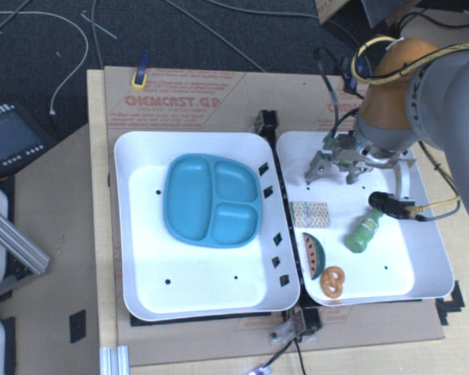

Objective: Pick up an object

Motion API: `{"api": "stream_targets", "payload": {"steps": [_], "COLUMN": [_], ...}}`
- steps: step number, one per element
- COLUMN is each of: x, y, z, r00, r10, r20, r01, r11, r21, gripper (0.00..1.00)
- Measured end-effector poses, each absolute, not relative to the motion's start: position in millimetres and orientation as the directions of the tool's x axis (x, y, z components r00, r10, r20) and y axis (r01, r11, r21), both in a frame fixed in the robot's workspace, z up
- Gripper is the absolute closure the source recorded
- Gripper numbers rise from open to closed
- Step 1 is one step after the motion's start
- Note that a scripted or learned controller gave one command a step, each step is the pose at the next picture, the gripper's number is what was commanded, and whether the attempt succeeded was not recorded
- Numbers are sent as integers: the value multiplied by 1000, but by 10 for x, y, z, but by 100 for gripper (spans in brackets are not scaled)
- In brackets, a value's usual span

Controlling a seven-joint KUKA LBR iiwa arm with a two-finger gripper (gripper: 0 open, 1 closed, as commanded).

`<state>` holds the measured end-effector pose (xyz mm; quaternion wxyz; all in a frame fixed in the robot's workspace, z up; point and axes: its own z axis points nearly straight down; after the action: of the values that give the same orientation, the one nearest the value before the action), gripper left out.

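Grey metal hand (pixel 334 165), whether spread or clenched I cannot tell, hangs over the right bin (pixel 430 276); nearest below it lies the patterned sachet (pixel 309 214), farther the green bottle (pixel 363 233) — descend squarely over one

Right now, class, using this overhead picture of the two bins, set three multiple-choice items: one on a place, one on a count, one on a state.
1. Where does the blue divided plate lie?
A. left bin
B. right bin
C. on the cardboard

2. How many loose things lie in the right bin?
A. two
B. four
C. six

3. What is the gripper doing?
A. lifting the green bottle
B. over the right bin, gripping nothing
C. pressing on the plate

Answers: 1 A, the plate sits in the left bin. 2 B: patterned packet, green bottle, watermelon slice, pretzel. 3 B, nothing shows between its fingers.
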<state>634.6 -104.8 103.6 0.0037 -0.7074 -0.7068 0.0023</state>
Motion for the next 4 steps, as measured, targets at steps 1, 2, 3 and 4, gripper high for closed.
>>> {"api": "stream_targets", "payload": {"steps": [1, 2, 3, 4], "x": [6374, 6391, 6332, 6341], "y": [-1046, -1080, -1087, -1087], "z": [1197, 1641, 2263, 2403], "r00": [0, 0, 0, -1], "r10": [1000, 1000, 1000, 1000], "r20": [1, -1, -1, 0], "r01": [1000, 1000, 1000, 1000], "r11": [0, 0, 0, 1], "r21": [1, 6, 8, 4], "gripper": [100, 100, 100, 100]}}
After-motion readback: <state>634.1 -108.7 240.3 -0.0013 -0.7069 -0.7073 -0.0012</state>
